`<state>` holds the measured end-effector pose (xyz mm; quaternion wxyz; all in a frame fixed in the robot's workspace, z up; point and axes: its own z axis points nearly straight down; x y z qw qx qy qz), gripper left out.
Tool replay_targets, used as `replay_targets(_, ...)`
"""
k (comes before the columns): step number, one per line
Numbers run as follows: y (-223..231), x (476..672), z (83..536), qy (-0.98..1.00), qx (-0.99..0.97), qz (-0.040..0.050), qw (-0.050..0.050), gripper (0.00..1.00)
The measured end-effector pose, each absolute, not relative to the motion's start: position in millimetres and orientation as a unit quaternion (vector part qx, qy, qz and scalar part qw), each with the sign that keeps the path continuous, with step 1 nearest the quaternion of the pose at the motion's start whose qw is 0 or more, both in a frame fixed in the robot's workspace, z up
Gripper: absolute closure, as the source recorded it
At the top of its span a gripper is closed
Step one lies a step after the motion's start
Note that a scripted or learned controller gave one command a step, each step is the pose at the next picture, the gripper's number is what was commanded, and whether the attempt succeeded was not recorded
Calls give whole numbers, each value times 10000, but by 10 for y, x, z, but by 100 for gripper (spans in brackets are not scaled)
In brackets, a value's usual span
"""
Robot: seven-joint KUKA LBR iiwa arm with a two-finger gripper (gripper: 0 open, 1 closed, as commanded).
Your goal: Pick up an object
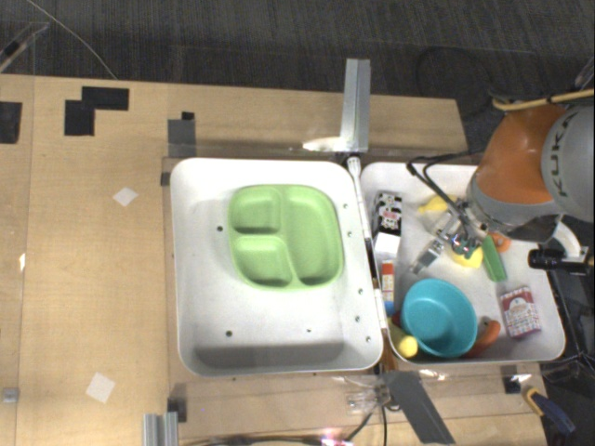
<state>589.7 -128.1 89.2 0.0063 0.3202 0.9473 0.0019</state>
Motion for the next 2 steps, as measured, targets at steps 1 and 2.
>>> replay_targets(1, -1330, 5580, 898, 9070, 4210, 25, 79, 0)
replay_targets(2, -1557, 6157, 880, 8926, 4509, 13, 55, 0)
